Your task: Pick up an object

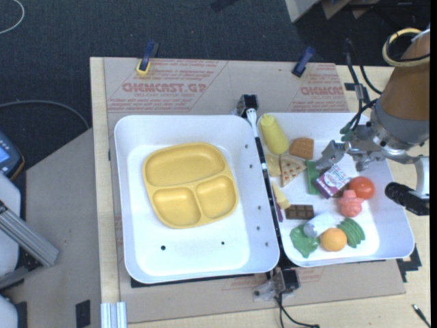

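My gripper (345,161) hangs over the right bin (392,234), open, with nothing between its fingers. Just below it lie a purple packet (333,180) and a green piece (313,175). Around them sit a red tomato (362,186), a pink toy (350,204), an orange (333,239), a brown chocolate bar (299,212), a pizza slice (290,170), a brown cracker (301,147) and a yellow mustard bottle (273,134). Green leafy pieces (301,241) lie at the bin's front.
The left bin (136,251) holds a yellow divided plate (190,183). Two clamps, a yellow one (145,61) and a blue one (303,62), pin the cardboard at the back. The arm's orange band (410,87) rises at the right, with cables beside it.
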`<state>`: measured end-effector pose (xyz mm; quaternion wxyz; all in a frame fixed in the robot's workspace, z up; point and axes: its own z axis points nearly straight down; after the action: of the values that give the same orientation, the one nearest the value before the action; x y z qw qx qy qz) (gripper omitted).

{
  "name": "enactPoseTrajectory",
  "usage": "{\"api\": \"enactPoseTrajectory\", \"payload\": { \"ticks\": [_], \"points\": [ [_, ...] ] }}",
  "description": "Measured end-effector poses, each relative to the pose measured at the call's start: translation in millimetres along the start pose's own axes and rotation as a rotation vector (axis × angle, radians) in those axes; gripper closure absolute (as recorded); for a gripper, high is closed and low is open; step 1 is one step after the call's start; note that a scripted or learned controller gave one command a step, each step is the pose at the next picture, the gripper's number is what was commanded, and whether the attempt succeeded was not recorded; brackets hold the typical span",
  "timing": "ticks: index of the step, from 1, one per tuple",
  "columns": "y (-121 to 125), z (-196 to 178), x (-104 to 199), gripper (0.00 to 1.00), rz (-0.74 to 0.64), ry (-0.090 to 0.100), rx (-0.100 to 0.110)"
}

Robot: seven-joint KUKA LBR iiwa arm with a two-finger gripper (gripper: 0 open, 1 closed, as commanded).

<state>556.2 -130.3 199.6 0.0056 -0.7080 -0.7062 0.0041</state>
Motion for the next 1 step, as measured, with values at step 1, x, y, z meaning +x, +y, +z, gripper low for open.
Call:
{"api": "enactPoseTrajectory", "payload": {
  "ticks": [1],
  "points": [
    [3.0, -7.5, 0.2, 0.0, -0.003, -0.002, -0.014]
  ]
}}
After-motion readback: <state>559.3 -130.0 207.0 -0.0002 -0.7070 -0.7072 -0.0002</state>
